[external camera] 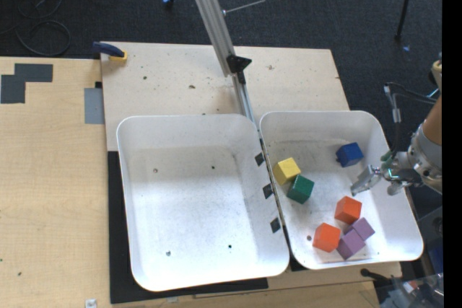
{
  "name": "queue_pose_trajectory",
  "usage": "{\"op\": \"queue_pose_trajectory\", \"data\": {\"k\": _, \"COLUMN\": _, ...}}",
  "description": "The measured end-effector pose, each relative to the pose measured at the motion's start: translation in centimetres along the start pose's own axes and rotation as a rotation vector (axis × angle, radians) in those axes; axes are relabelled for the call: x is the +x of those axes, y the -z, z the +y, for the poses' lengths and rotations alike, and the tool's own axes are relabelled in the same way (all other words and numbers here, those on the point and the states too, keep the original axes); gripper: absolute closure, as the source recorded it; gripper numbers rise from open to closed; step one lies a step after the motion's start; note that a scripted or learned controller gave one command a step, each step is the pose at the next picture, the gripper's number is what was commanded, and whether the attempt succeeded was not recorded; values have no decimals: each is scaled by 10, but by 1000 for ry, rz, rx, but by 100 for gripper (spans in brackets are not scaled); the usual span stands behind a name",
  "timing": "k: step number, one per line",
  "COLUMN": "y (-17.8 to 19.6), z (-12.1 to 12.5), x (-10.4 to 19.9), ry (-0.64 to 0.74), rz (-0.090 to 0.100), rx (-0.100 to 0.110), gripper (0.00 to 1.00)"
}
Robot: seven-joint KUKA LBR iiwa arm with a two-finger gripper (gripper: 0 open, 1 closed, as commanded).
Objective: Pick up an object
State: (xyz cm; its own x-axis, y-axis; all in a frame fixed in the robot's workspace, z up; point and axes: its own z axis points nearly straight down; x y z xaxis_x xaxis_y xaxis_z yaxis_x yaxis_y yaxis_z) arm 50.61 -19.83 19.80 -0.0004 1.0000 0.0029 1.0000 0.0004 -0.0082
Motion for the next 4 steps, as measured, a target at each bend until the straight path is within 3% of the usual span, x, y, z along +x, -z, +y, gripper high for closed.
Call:
{"op": "queue_pose_trajectory", "data": {"k": 1, "y": 2, "z": 1, "x": -1, "ry": -2, "rz": -1, "rx": -5, "gripper": 0}}
{"op": "queue_pose_trajectory", "data": {"k": 3, "y": -105, "z": 0, "x": 2, "ry": -2, "rz": 0, "rx": -2, "gripper": 0}}
{"op": "queue_pose_trajectory", "data": {"k": 4, "y": -106, "z": 0, "x": 1, "ry": -5, "rz": -1, "rx": -5, "gripper": 0}}
